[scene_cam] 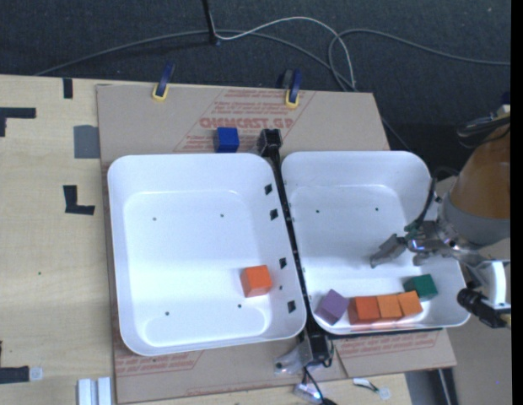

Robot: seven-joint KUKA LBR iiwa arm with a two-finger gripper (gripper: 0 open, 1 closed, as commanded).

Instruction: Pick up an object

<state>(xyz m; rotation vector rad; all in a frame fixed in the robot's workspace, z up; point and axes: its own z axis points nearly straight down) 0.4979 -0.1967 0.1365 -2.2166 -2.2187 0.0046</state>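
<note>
At three o'clock of the camera view, the grey arm with its orange band reaches in over the right bin, and its hand hangs above the bin's bare floor — its two dark fingers are spread apart, pointing toward nine o'clock, with nothing between them. Along the right bin's six o'clock wall lies a row of blocks: a purple block at the left end, then three orange blocks touching one another in a line. A green block sits just beside the row's right end, toward one o'clock of it, and below the hand. The hand is near these blocks but apart from all of them.

In the left bin a single orange cube rests toward five o'clock, close to the divide between the bins. Both bins stand on a cardboard sheet on the surface — at the sheet's twelve o'clock edge are a small blue block and two blue-and-yellow clamps.
</note>
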